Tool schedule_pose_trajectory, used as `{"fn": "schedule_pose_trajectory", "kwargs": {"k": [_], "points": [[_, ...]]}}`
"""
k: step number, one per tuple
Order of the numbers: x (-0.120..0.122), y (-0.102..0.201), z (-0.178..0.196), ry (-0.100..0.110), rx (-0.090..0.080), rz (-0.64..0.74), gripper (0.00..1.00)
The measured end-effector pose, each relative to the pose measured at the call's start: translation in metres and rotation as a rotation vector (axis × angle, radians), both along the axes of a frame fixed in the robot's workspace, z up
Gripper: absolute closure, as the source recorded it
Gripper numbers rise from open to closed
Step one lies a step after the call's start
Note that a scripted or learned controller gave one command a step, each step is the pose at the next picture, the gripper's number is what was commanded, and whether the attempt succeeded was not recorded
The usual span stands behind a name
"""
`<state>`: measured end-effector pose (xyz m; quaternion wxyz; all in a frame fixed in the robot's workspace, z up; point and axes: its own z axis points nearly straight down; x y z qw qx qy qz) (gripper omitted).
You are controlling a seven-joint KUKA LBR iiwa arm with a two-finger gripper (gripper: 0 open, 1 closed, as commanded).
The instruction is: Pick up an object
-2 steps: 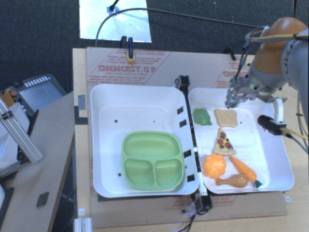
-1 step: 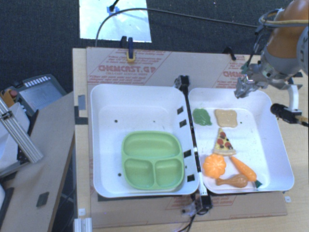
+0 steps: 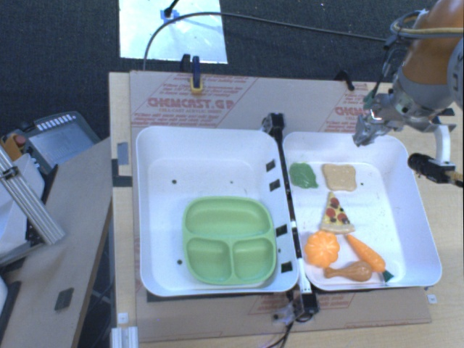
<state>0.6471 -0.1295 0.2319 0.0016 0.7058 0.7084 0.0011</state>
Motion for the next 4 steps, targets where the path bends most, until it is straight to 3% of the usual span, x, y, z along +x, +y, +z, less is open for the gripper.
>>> {"fn": "schedule_pose_trajectory", "kwargs": {"k": [3, 4], "points": [[0.017, 0.161, 0.006, 0.0, 0.002, 0.005, 1.0], [0.011, 0.218, 0.011, 0.002, 0.002, 0.005, 1.0]]}}
